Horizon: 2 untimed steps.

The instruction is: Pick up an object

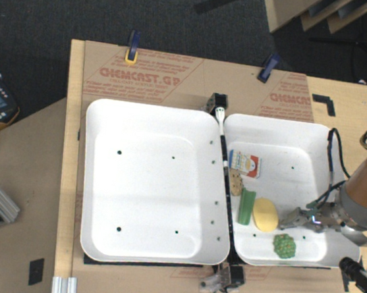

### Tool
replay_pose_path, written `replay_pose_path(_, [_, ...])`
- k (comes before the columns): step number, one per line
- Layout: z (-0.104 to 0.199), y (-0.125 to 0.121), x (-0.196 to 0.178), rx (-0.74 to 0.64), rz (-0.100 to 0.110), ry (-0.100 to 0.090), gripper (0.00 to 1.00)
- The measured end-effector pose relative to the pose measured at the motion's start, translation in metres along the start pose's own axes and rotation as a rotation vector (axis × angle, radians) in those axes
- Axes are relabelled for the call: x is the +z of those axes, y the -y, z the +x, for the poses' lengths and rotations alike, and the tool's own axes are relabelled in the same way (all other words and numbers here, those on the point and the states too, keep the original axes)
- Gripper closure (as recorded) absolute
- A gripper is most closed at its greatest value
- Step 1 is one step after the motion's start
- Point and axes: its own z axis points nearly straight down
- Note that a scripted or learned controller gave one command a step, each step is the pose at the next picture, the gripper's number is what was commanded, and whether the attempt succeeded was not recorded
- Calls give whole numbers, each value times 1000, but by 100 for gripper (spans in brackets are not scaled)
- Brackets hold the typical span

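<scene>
Where the right bin (303, 141) holds 1 green bar (246, 207), long axis near-to-far, gripper (292, 219) fingers' spread cannot be told.

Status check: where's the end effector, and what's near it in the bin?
End effector low in right bin, beside yellow block. Nothing seen between its fingers. Green block left of yellow; green ball just below.

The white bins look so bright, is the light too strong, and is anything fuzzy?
Camera view: the left bin and right bin are bright and washed out, with hardly any shadow inside; the small label card is too blurred to read; the gripper by the yellow block looks soft and smeared; the floor is dark.
</scene>
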Motion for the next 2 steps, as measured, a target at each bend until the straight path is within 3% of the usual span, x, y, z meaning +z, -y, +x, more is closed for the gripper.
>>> replay_pose_path(1, [-19,-80,-132,-10,-25,8,0])
replay_pose_path(2, [12,-194,-211,-14,-23,5,0])
